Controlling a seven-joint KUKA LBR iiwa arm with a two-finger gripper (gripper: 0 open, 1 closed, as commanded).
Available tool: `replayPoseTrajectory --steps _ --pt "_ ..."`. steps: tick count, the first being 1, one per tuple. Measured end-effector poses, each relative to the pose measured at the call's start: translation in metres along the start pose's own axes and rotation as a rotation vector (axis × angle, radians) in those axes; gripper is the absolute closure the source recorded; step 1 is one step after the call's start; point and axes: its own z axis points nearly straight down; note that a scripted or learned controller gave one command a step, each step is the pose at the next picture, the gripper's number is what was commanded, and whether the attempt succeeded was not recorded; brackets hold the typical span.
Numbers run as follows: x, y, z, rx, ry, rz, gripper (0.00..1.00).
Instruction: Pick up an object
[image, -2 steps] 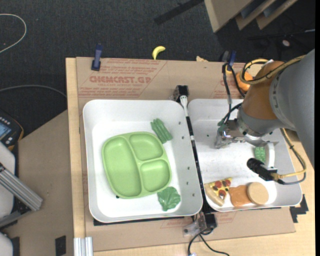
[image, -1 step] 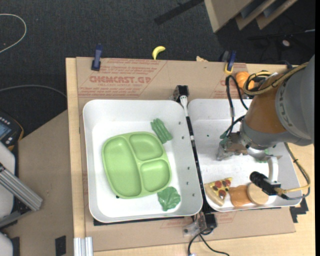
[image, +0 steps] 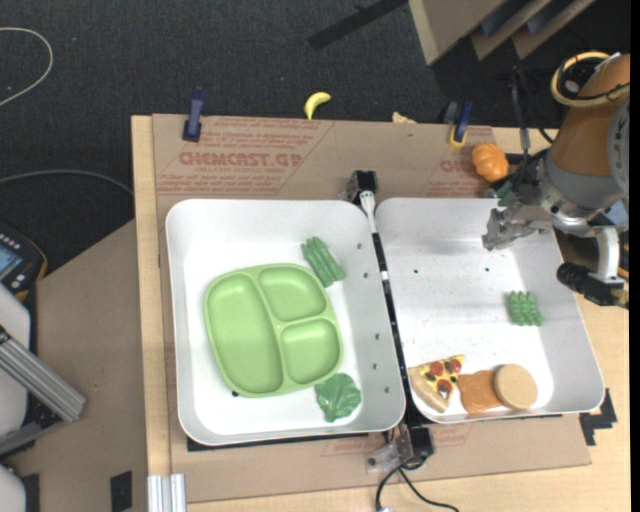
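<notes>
I can't tell my end effector's (image: 497, 232) state; below it, the green block (image: 523, 308) lies lengthwise near the bin's (image: 450, 255) right wall.

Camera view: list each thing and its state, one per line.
Gripper: above right bin's far edge, holding nothing visible.
Divided green plate: upright, in left bin.
Pizza slice: flat, right bin's near edge.
Green block: lying in right bin.

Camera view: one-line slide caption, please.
Gripper over the right bin's far corner, above a green block, pizza slice and bun; divided green plate in the left bin.
</notes>
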Motion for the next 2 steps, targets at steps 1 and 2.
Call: replayPoseTrajectory --steps 1,2 --pt "0.056 -0.049 0.079 0.022 0.011 -0.003 1.0" --pt "0.073 -0.115 0.074 0.021 0.01 0.001 1.0"
